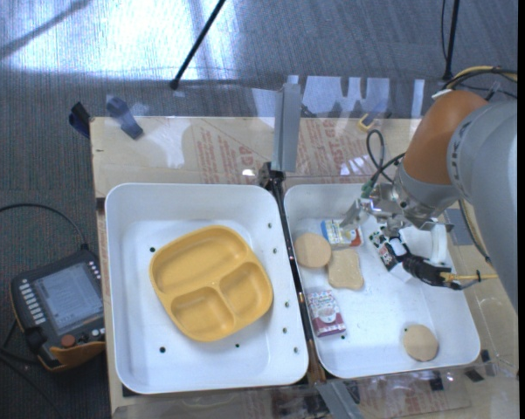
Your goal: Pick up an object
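Observation:
My gripper (362, 213) hangs over the back of the right bin (459, 317), reaching in from the right. Just below and left of it lies a small white packet with red print (339, 232); whether the gripper touches it I cannot tell. In front of the packet sit a round tan biscuit (313, 250) and a pale bread slice (345, 270), side by side. A small red and white carton (326, 312) lies near the bin's left wall. Another round tan biscuit (420, 342) rests at the front right.
The left bin (131, 216) holds a yellow divided plate (211, 282). A grey post (286, 129) stands behind the gap between the bins. The grey arm (480, 164) covers the right bin's back right corner.

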